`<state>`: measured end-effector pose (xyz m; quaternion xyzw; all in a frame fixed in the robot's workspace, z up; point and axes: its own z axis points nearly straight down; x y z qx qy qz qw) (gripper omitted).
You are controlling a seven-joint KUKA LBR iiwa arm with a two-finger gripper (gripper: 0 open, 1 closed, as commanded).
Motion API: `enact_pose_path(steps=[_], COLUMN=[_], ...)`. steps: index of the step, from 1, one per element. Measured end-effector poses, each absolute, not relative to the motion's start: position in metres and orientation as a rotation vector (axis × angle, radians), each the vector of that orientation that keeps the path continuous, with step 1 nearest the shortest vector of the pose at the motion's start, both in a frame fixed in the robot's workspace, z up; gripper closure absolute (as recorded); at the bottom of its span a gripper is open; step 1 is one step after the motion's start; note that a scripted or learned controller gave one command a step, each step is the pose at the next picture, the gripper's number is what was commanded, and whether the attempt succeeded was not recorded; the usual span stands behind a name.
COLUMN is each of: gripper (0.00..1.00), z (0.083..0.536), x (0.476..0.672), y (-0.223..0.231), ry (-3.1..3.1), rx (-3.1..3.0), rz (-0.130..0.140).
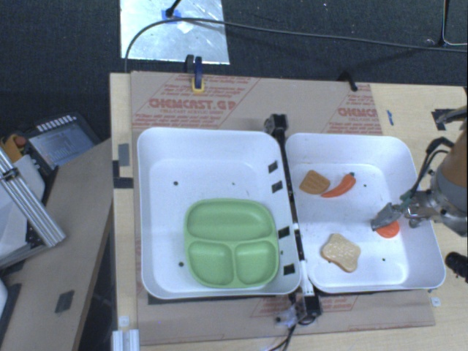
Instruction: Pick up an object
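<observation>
Reaching in from your right, the grey arm is being cut off by the frame edge, and its gripper (385,218) is hanging low over the right white bin (409,156), partly covering a small orange-red round piece (390,230) near the right wall. You cannot tell how the gripper is set. An orange-red chili-shaped piece (339,186) is lying slantwise, stem up-right, touching a tan wedge (314,182). A pale bread-like slice (341,251) is sitting nearer the front rim, with open floor around it. A green divided plastic tray (231,241) is filling the left white bin (164,159).
</observation>
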<state>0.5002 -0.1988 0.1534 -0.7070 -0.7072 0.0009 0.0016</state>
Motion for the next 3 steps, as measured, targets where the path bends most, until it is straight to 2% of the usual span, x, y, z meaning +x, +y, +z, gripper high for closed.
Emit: enact_pose_path(steps=[1, 2, 3], gripper=[0.0, 1.0, 1.0], z=[0.092, 0.106, 0.149], x=[0.503, 0.505, 0.507], y=[-0.203, -0.204, -0.202], ry=[-2.221, -2.225, -2.23], rx=[-2.218, -2.221, -2.221], rz=[0.002, -0.001, -0.004])
